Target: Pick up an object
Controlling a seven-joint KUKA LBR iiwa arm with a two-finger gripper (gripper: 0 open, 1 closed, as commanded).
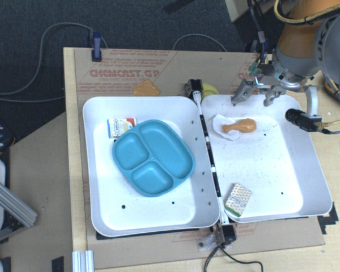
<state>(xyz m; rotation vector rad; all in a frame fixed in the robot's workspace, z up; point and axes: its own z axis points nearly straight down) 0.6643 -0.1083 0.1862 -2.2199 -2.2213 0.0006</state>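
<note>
My gripper [255,95] hangs open over the far edge of the right bin [294,180], its two fingers spread wide with nothing between them. Just below it in the bin lies a toy chicken drumstick [237,127], tan with a white end, a little toward the camera and to the left of the fingers. A small green-and-white packet [238,199] rests near the bin's front left corner. In the left bin [99,152] sit a blue divided plate [153,156] and a small white carton [120,126] at the plate's upper left.
An orange object [145,88] and a yellow-green object [206,89] lie on the board behind the bins. A black clip strip [209,152] runs between the bins. Cables [45,55] trail over the dark floor at the back.
</note>
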